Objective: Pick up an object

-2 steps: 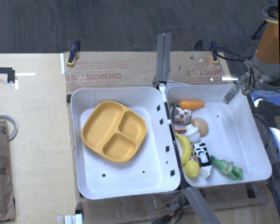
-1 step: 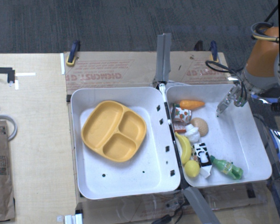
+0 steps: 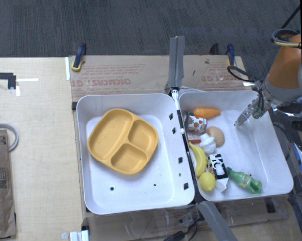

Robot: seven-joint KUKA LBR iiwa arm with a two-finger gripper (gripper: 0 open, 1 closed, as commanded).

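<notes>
— Objects? Where are they?

— Piled along the left side of the right bin (image 3: 271, 153): a carrot (image 3: 207, 112) at the far end, a small printed cup (image 3: 196, 123) just under it, a tan egg-like ball (image 3: 216, 136), a white lump (image 3: 207, 143), a banana (image 3: 198, 159), a lemon (image 3: 207, 181), a black-and-white packet (image 3: 219, 168) and a green bottle (image 3: 245, 181) lying on its side at the near end.

— And your end effector?

— My end effector (image 3: 244, 117) hangs over the far right part of that bin, tilted toward the pile, well apart from the carrot. Nothing sits between its tips; how wide it stands I cannot tell at this size.

— The other bin?

— The left bin (image 3: 94, 193) holds a yellow plate (image 3: 123, 140) with three compartments. Both bins sit on the table (image 3: 38, 146).
</notes>
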